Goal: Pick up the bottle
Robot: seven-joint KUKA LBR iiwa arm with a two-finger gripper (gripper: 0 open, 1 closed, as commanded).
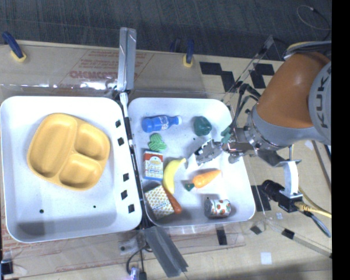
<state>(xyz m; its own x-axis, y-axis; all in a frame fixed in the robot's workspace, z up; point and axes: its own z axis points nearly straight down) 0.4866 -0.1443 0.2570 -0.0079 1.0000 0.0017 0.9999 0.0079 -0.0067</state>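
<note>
Blue bottle point(160, 123) left lying apart from the gripper point(205, 151).
It is seen up-left of the gripper; the grip state cannot be told.

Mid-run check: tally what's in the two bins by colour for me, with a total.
Yellow: 2, divided tray in the left bin, banana in the right bin
Blue: 1, bottle
Green: 2, dark round piece, small leafy piece
Orange: 1, carrot
Multicoloured: 3, carton, patterned pack, can
Total: 9
</note>
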